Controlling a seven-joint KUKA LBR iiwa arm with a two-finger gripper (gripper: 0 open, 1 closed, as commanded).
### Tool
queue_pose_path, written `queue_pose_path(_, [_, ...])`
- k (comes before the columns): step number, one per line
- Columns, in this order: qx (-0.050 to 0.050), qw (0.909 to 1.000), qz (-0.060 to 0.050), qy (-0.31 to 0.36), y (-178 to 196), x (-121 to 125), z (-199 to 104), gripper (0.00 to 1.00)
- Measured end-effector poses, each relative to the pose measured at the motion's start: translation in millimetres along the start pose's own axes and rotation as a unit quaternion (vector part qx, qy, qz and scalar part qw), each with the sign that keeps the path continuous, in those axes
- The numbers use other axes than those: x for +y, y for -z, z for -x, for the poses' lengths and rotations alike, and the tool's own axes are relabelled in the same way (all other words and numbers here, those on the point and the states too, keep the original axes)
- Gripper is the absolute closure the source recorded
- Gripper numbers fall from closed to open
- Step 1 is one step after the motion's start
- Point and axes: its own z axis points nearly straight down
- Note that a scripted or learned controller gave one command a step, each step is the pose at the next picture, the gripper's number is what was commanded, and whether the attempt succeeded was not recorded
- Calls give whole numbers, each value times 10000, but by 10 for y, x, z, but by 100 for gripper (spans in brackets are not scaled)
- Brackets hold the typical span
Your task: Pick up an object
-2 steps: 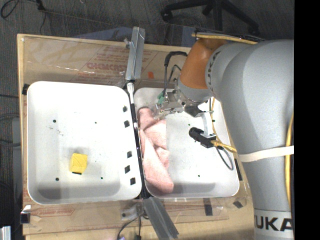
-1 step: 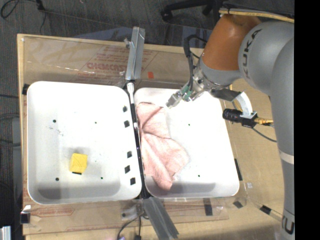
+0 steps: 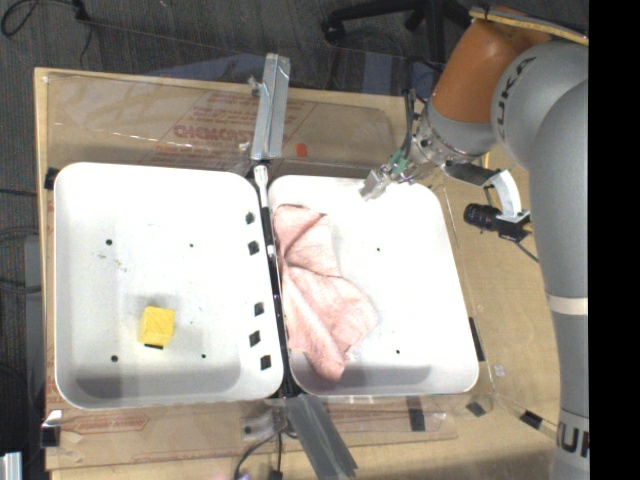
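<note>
A tan desk (image 3: 330, 118) on dark floor (chair base behind) carries two white bins (image 3: 90, 268); the jaws' state I cannot tell.

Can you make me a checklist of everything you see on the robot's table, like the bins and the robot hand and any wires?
Surface: wooden bench bearing the left bin and right bin side by side.
Job's things: yellow block in left bin; pink cloth, crumpled, in right bin.
Clutter: nothing seen.
Grippers: gripper over right bin's far rim, holding nothing.
Cables: black cable on the floor.
Surroundings: chair base behind the bench.
</note>
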Motion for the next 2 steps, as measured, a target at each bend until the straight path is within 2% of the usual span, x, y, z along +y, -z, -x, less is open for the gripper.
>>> queue_pose_path(1, [-10, 9910, 13, 1338, 243, 35, 175, 100])
queue_pose_path(2, [-18, 9459, 15, 3244, 855, -164, 100, 100])
